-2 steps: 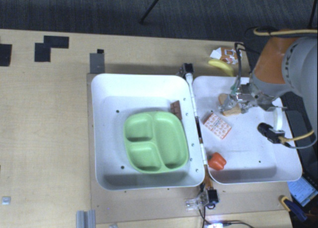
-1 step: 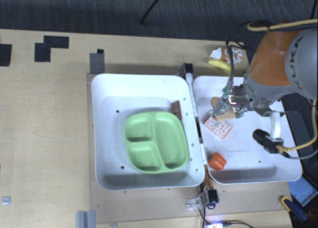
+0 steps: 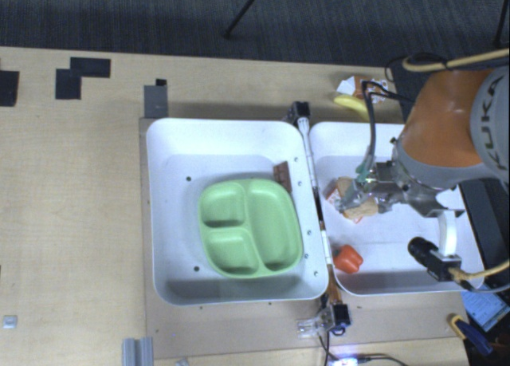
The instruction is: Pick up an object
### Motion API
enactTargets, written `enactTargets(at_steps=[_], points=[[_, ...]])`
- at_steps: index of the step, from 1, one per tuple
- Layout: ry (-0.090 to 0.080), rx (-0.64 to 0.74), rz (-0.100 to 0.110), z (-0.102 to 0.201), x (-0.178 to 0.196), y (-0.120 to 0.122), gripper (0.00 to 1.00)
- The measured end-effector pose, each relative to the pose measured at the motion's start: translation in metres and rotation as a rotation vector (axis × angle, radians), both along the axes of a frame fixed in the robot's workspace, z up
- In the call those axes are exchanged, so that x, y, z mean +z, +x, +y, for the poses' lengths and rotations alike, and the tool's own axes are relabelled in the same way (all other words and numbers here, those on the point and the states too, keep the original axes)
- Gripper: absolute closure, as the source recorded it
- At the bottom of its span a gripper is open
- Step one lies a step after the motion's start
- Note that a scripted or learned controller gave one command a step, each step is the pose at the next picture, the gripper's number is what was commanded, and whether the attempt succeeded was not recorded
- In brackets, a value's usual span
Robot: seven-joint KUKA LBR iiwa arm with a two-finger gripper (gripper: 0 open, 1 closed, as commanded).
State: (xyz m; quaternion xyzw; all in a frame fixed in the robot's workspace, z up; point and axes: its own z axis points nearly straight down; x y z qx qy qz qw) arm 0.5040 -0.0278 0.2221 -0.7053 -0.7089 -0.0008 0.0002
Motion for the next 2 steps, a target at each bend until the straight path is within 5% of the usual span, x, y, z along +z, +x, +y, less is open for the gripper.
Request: enactTargets(at_steps=[1, 2], points=[[-0.001, -0.003, 0.0, -0.02, -0.038, -0.017, 1.0], [-0.001, 0.0, -0.002, 0.018, -0.038, 0.068, 1.0]])
